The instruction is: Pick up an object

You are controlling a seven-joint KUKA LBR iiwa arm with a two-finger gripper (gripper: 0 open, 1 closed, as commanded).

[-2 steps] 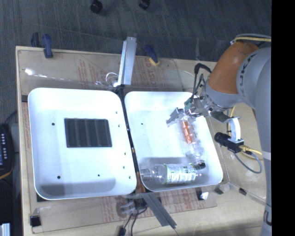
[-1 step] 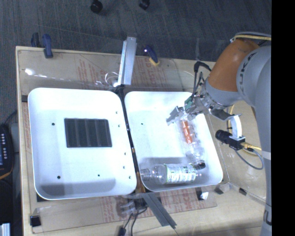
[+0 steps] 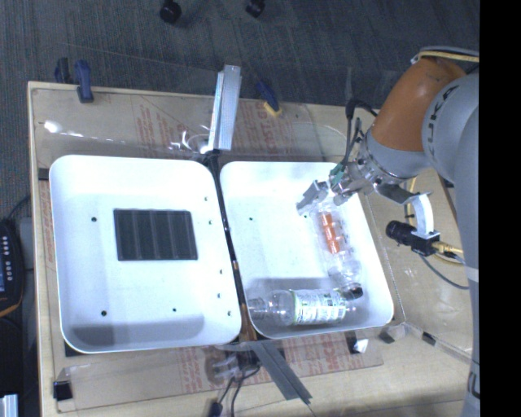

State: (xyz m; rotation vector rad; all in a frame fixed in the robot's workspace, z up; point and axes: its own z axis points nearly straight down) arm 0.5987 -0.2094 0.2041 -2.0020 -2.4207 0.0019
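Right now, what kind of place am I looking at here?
Probably a robotics lab test bench: a grey-and-orange robot arm reaches over two white bins, clear plastic bottles lie in the right one, and clamps hold the board.

A pale wooden bench (image 3: pixel 49 130) stands on dark grey carpet (image 3: pixel 122 41), with blue clamps (image 3: pixel 83 80) gripping its far edge and chair castors (image 3: pixel 170 11) showing on the floor beyond.
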